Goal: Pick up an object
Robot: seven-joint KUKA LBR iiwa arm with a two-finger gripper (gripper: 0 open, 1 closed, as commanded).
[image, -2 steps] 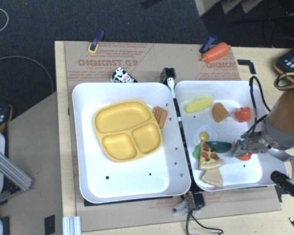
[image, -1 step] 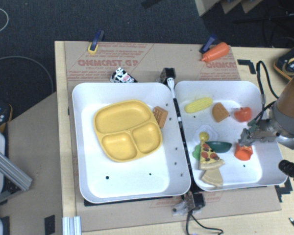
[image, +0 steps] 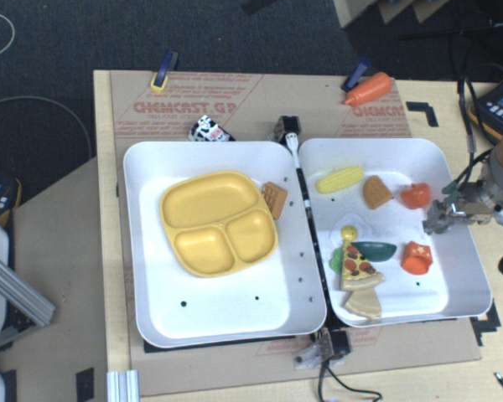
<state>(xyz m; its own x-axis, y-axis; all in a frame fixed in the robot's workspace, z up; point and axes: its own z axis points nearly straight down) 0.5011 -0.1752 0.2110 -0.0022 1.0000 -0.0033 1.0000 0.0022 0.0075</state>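
At the frame's right edge the hand (image: 438,218) hovers over the right bin (image: 465,287), seemingly empty; its grip state I cannot tell. A red toy (image: 416,195) lies just beside it.

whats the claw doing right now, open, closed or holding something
Claw: cannot be told whether open or closed; it sits at the right bin's right edge, near the red toys, with nothing visibly held.
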